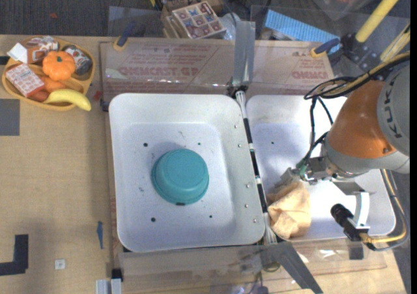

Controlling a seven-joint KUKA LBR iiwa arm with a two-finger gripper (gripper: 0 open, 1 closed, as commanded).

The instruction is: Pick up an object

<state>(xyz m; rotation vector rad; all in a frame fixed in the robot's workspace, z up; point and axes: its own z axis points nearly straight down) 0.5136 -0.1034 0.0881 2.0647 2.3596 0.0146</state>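
A teal bowl [181, 176] lies upside down in the middle of the left bin [130, 117]. A crumpled tan cloth-like object [291, 213] sits in the near left corner of the right bin [273, 123], against the divider. My gripper [295, 178] is low in the right bin, right at the upper edge of the tan object, and seems to touch it. The grey arm with its orange band [361, 130] reaches in from the right and hides part of the right bin's floor.
A yellow basket [19, 90] holding a small pumpkin, a banana and packets stands on the bench at far left. Cardboard boxes and clutter lie behind the bins. The ridge [251, 156] between the two bins runs just left of my gripper.
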